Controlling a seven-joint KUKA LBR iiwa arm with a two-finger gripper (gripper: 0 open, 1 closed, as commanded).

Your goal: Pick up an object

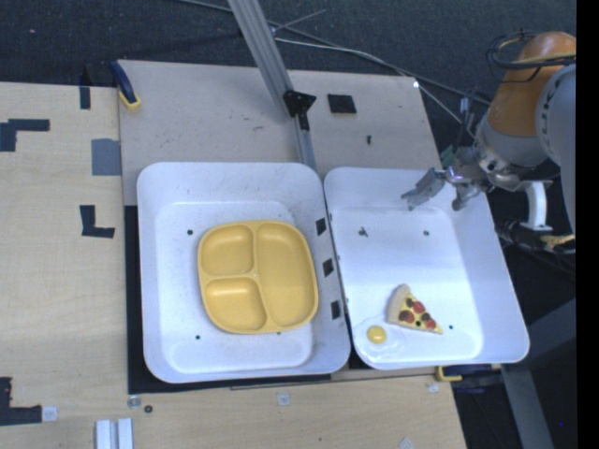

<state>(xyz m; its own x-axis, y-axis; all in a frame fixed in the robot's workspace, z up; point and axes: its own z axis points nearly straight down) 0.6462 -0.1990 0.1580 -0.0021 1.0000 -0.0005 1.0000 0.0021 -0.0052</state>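
Note:
A toy pizza slice point(414, 311) lies near the front of the right bin point(440, 251), with a small yellow round piece point(376, 335) just to its left at the front wall. A yellow divided plate point(256, 276) rests in the left bin point(168, 251). My gripper point(442, 191) hangs over the right bin's far right corner, well behind the pizza slice, its two fingers spread apart with nothing between them.
A slanted metal pole point(271, 59) rises behind the bins, and black clips mark the seam between them. Cables run across the dark floor behind the bench. The arm's orange band point(524, 87) sits at the right edge.

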